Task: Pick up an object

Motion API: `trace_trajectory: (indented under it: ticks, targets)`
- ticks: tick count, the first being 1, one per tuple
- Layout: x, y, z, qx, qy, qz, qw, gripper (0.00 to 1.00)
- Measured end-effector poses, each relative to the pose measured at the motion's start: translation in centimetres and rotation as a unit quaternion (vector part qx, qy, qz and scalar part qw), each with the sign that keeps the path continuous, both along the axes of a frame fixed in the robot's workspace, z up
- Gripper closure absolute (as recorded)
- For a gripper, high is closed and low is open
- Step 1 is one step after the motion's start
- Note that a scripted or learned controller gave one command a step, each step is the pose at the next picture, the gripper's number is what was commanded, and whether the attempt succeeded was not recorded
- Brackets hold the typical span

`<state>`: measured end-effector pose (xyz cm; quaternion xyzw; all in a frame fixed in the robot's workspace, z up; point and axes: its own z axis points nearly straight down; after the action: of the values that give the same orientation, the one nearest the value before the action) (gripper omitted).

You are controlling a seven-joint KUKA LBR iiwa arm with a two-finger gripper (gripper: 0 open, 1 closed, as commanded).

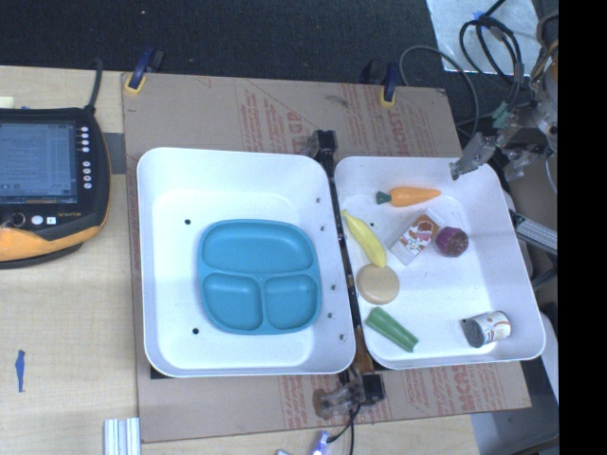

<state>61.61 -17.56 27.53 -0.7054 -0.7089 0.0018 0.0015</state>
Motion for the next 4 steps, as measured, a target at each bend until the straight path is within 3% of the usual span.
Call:
trace_trajectory:
  ticks: [1, 2, 3, 4]
  targets:
    - [-2.2, 0.2, -13.9, -0.0002, 0.001, 0.000, 1.0000, 0.00]
    - [-2.9, 0.3, -16.6, 0.0005, -0.008, 0.000, 1.0000, 0.00]
    - [4.0, 7.6, -18.4, 0.0004, 0.001, 0.000, 1.0000, 0.00]
    - [-1.9, 5.8, -18.4, -0.0008, 0.000, 0.000, 1.0000, 0.00]
